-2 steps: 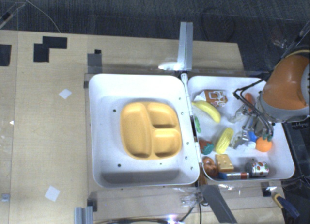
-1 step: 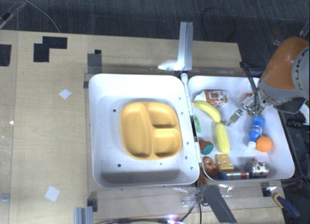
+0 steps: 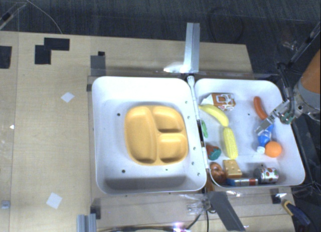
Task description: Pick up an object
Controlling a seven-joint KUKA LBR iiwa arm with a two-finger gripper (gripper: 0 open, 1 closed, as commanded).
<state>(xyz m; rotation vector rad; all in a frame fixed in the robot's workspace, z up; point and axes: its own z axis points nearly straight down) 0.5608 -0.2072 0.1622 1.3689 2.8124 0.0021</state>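
In the right bin: toy foods and small items are lying scattered, and the gripper (image 3: 271, 119) is hanging over its right side.
Gripper: its fingers are reaching down-left toward the blue-and-white bottle (image 3: 264, 138); whether they are spread or pressed together I cannot tell, and nothing is showing between them.
Pickable things near it: the bottle is lying just beside an orange ball (image 3: 273, 149), with a red sausage (image 3: 259, 107) above them.
Middle of the bin: a banana (image 3: 215, 114) and a corn cob (image 3: 229, 142) are lying close together, below a small printed packet (image 3: 222, 100).
Bottom edge: a small can (image 3: 269, 175), a red and blue marker (image 3: 242, 181), a tan cracker block (image 3: 232, 166), a brown piece (image 3: 216, 168) and a teal piece (image 3: 214, 152) are resting along the wall.
Right bin (image 3: 293, 168): shallow, white, touching the left bin.
Left bin (image 3: 108, 125): it is holding a yellow divided tray (image 3: 154, 134), sitting near its centre.
Arm (image 3: 310, 83): grey with an orange band, coming in from the right.
Bench (image 3: 45, 140): pale wood, carrying black tape patches (image 3: 51, 49) at the upper left.
Floor (image 3: 125, 2): dark carpet is running behind the bench.
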